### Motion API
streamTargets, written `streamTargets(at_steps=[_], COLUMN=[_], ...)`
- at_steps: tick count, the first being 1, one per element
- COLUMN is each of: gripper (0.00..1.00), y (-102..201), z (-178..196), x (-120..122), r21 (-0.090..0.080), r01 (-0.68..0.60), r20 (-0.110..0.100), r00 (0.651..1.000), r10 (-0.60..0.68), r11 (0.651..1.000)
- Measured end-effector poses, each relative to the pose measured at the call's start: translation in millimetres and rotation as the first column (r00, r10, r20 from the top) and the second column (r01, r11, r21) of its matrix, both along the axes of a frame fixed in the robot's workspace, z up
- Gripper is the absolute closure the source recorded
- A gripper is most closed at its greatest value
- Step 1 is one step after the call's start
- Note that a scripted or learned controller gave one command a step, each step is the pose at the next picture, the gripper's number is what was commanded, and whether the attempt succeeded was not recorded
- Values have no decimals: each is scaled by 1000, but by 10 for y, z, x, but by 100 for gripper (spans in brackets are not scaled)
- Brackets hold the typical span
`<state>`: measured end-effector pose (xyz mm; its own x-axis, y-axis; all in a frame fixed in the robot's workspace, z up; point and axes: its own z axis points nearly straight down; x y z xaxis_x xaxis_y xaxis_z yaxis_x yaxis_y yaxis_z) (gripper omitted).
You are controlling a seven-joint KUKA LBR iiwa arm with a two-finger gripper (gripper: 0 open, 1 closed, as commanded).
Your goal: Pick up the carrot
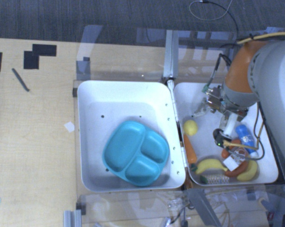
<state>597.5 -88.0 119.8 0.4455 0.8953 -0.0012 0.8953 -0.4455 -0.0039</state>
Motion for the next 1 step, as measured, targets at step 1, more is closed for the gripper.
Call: streamTargets(at_steps=[1], gripper=[0], y=[-17], z=[-302], x=[-1048], r21=[2], r01=[180], r20=[20], r00=[983], r10=[-180], r11=[984])
